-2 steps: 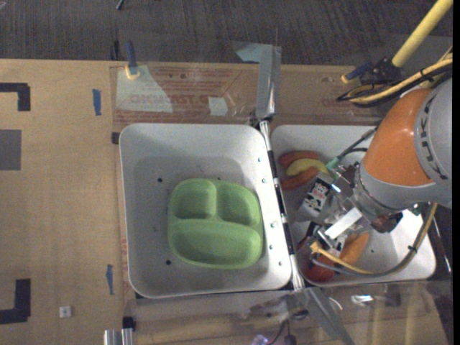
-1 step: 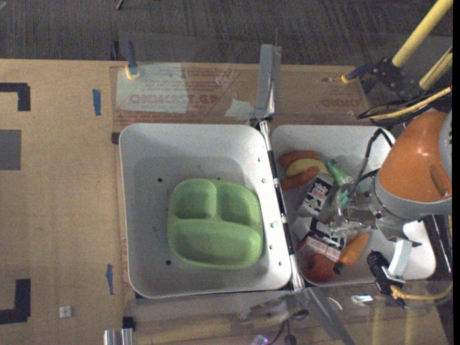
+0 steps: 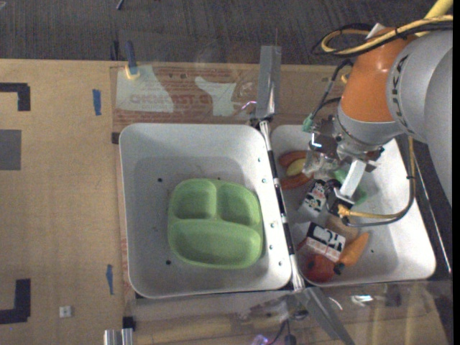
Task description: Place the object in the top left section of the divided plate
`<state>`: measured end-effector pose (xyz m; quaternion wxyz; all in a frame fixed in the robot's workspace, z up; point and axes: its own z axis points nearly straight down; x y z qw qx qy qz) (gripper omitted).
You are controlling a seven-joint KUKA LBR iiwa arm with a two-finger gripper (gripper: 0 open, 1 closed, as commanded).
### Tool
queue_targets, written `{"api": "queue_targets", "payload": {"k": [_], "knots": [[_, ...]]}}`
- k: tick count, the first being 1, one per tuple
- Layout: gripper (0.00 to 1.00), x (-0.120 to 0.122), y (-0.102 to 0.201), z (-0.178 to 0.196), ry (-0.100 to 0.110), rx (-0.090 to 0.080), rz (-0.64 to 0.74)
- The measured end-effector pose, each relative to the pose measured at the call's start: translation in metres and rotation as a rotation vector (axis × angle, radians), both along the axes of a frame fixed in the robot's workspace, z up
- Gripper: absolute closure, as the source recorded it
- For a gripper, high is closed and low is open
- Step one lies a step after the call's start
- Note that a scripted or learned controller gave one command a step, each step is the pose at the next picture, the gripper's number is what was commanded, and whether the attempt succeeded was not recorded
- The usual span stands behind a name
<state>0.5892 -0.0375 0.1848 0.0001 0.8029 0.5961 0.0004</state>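
Pale wooden tabletop (image 3: 57, 192) below a strip of dark carpet (image 3: 215, 6) at 12 o'clock, marked with blue tape strips (image 3: 96, 100) and black corner marks (image 3: 18, 95) toward 9 o'clock. Green divided plate (image 3: 214, 223) flat in the middle of the left bin (image 3: 144, 157), two small sections toward 12 o'clock, one long section toward 6 o'clock. Loose things all in the right bin (image 3: 402, 214): red-and-tan piece (image 3: 293, 165) at 10 o'clock, black-and-white carton (image 3: 314, 196) at 9 o'clock, red, black and white box (image 3: 325, 239) toward 7 o'clock, orange carrot (image 3: 353, 249) just beside it at 6 o'clock, round red thing (image 3: 320, 268) touching the box at the bin's edge. Gripper (image 3: 323, 165) over the 10 o'clock part of that bin, between red-and-tan piece and carton; released or clenched, cannot tell. Grey arm with orange band (image 3: 370, 85) in from 2 o'clock.
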Motion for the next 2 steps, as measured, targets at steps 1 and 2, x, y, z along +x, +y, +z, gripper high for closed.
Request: {"api": "queue_targets", "payload": {"k": [1, 2], "knots": [[0.0, 0.0, 0.0, 0.0, 0.001, -0.001, 0.0], [0.0, 0.078, 0.025, 0.114, 0.001, -0.001, -0.152]]}}
